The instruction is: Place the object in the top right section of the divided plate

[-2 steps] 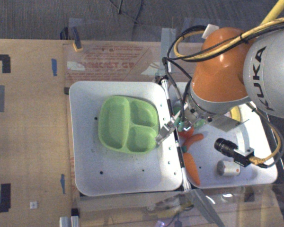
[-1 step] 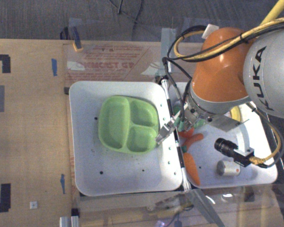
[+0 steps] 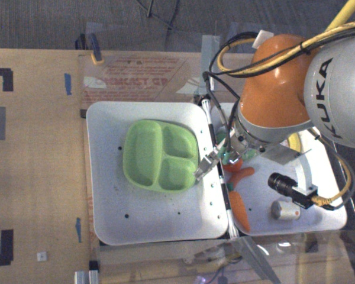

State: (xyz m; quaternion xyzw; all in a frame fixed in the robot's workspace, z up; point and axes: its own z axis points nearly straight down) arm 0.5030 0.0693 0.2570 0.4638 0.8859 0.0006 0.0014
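Green divided plate (image 3: 161, 155) lies in the left white bin (image 3: 106, 212), its three sections bare. The top right section sits nearest the dividing wall between the bins.

The pincer (image 3: 208, 163) hangs just over the plate's right rim, at the edge of the left bin. Whether it is apart or together cannot be told; the wrist hides most of it, and nothing is seen gripped.

Candidate objects lie in the right bin (image 3: 325, 218): an orange carrot-shaped piece (image 3: 240, 210) along the left wall, a second orange piece (image 3: 239, 173) partly under the wrist, and a small grey cylinder (image 3: 285, 210) well apart to the right. Which one the task means cannot be settled.

Judgement: the carrot piece looks light, rigid, smooth plastic, likely to slip. Grip across its thicker middle, jaws set square to its long axis. Its position against the bin wall leaves little room for the wall-side jaw.
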